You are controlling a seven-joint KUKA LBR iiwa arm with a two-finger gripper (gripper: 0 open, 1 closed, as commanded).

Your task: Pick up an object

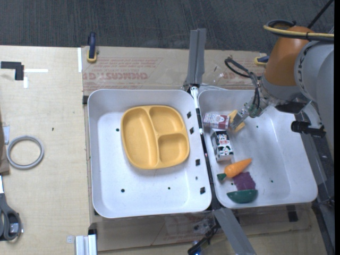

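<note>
the left bin point(106, 195) holds one thing: a yellow divided plate point(155, 136) with three compartments, lying flat toward the bin's far half and near its right wall.

the right bin point(289, 187) carries the small items, all crowded along its left side. at the far left sits a red and white box point(215, 121), and just beside it, nearer the front, a small white carton with dark print point(223, 146). in front of that lies an orange carrot point(237, 167), tilted, its green end toward the bin's left wall. a purple piece point(244, 181) lies just in front of the carrot, and a dark green bowl-like piece point(243, 196) sits by the bin's front edge, touching the purple one.

the gripper point(240, 119) is down inside the right bin near its far left corner, just beside the red and white box, with something yellow at its tip. whether it is clenched or released cannot be told at this size.
</note>
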